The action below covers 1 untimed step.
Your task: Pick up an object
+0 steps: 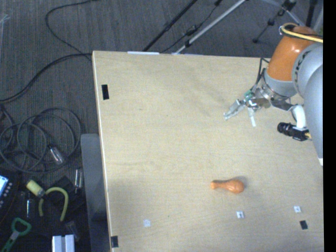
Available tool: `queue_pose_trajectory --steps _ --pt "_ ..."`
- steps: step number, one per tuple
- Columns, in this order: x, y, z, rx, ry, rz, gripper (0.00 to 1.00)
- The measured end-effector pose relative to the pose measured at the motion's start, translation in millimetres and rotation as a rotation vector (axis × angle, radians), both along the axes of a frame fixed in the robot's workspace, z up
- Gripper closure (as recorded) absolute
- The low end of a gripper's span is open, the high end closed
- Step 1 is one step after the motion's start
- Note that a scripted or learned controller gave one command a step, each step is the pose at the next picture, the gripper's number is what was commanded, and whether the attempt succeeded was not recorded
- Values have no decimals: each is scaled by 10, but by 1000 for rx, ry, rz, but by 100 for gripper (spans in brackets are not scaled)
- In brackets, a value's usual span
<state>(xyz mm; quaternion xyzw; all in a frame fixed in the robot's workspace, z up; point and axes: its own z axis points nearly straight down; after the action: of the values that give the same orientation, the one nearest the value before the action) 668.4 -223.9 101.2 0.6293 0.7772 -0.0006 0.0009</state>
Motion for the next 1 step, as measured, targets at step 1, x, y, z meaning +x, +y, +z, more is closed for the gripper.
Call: queue_pose_trajectory --steps 1 --pt "-24 19 -166 1 0 652 0"
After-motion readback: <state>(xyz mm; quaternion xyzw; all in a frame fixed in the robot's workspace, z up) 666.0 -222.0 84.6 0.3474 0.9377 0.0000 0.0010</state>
